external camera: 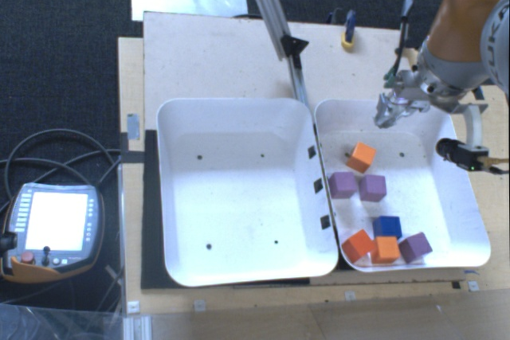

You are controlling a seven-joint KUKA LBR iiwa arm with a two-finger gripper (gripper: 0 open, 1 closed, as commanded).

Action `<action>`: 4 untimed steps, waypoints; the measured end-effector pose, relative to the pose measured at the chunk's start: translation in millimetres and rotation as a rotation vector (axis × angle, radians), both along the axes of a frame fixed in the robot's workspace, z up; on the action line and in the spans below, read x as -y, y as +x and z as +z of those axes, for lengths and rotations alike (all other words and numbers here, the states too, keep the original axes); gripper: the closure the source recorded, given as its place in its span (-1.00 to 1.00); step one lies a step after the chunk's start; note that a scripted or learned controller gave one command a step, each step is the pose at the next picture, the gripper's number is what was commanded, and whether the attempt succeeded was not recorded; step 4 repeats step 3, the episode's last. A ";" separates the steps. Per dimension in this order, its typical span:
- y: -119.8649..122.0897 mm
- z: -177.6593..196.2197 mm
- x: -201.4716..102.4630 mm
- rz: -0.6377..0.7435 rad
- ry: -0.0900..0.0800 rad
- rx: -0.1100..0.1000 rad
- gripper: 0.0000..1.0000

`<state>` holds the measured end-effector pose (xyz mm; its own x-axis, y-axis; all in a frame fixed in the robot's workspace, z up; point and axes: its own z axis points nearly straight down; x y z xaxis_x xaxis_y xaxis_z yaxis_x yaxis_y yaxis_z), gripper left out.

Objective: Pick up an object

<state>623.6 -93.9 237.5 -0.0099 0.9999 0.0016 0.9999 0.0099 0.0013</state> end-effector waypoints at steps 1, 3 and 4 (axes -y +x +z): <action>19.7 -2.4 -48.3 0.000 0.000 0.002 1.00; 33.3 -11.2 -145.7 0.000 0.000 0.001 1.00; 33.3 -11.2 -145.7 0.000 0.000 0.001 1.00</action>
